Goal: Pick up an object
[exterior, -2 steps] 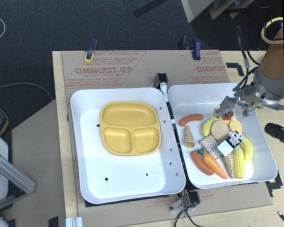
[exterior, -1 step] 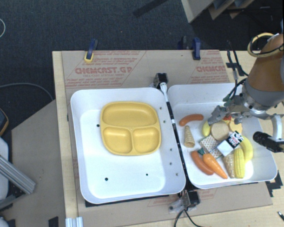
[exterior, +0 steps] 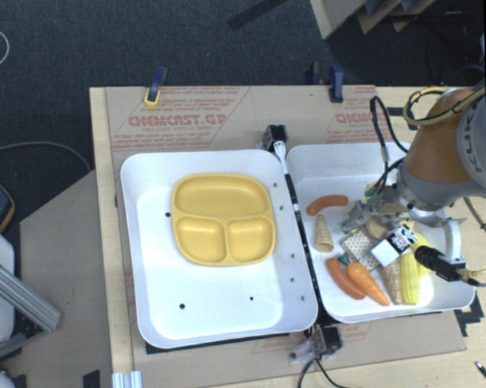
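Down in the right white bin [exterior: 337, 158], the grey gripper [exterior: 370, 218] sits among an orange plastic carrot [exterior: 359, 280] and yellow corn cob [exterior: 409, 277]; finger spread cannot be told.

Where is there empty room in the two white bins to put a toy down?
The left bin has bare floor all around the yellow divided plate, widest below it and to its left. In the right bin, the strip above the sausage is bare. Its lower right is crowded: carrot, corn, ice-cream cone and the arm's gripper packed together.
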{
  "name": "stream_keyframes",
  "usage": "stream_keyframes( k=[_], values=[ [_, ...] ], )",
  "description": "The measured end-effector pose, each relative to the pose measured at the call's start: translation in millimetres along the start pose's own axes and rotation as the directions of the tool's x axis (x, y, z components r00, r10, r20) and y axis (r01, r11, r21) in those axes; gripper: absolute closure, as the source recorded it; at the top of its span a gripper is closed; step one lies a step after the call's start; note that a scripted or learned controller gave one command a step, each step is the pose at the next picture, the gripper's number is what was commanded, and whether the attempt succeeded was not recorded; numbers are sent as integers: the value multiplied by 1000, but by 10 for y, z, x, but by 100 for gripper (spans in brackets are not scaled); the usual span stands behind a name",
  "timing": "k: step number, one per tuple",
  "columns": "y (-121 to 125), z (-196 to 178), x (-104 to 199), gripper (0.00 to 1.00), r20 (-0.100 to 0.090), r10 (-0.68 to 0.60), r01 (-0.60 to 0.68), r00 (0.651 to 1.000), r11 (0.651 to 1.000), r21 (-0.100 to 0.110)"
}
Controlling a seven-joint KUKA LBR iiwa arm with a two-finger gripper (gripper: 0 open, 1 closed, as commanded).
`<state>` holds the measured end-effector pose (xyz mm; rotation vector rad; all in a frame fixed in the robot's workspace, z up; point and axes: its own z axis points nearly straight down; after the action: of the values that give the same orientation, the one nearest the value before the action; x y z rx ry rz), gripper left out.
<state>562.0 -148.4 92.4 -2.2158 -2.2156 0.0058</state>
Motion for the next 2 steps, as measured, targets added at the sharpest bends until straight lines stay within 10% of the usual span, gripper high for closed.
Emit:
stream_keyframes(
  k=[1, 2],
  values=[
    [-4, 85, 4, 0, 1, 0, 0, 1000, 1000, -4],
    [2, -28, 0, 100, 2, 2, -2, 1000, 1000, -7]
  ],
)
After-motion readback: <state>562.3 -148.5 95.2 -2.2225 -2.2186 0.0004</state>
